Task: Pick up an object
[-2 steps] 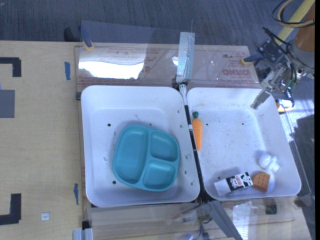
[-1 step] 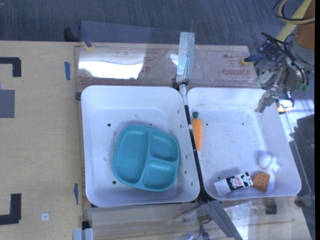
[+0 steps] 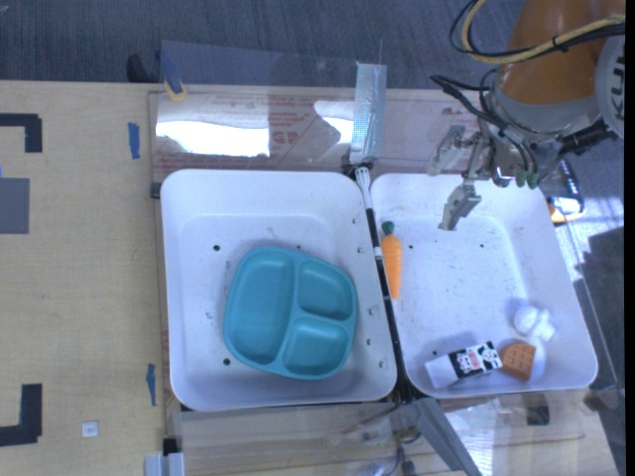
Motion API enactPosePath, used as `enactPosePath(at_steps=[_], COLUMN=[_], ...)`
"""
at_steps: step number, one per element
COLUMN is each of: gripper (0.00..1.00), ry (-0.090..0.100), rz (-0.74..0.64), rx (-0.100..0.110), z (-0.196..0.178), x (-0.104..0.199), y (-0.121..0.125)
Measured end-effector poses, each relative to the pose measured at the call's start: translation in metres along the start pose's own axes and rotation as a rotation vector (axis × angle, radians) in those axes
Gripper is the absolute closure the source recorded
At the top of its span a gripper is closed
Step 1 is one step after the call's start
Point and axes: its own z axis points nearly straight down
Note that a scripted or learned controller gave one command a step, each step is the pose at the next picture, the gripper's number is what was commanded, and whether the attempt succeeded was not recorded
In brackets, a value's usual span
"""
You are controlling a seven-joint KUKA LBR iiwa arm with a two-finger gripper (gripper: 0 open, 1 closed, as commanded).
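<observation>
My gripper (image 3: pixel 454 179) hangs over the far part of the right bin (image 3: pixel 556 256), with its jaws apart and nothing between them. An orange carrot (image 3: pixel 392 264) lies against that bin's left wall, below and to the left of the gripper. At the bin's near right lie a white lump (image 3: pixel 530 319), a tan waffle-like piece (image 3: pixel 518 358) and a small black-and-white milk carton (image 3: pixel 466 363) on its side. All of these are well apart from the gripper.
The left bin (image 3: pixel 189 266) holds a teal divided plate (image 3: pixel 290 311). A ridge where the two bins meet (image 3: pixel 375 256) runs between them. The arm's orange band (image 3: pixel 561 28) and cables loom over the right bin's far right corner.
</observation>
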Motion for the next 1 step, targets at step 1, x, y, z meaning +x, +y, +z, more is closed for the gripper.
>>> enactPosePath(at_steps=[1], gripper=[0.0], ry=[-0.007], rz=[0.155], rx=[0.002], z=[0.1232], x=[0.0324], y=[-0.0127])
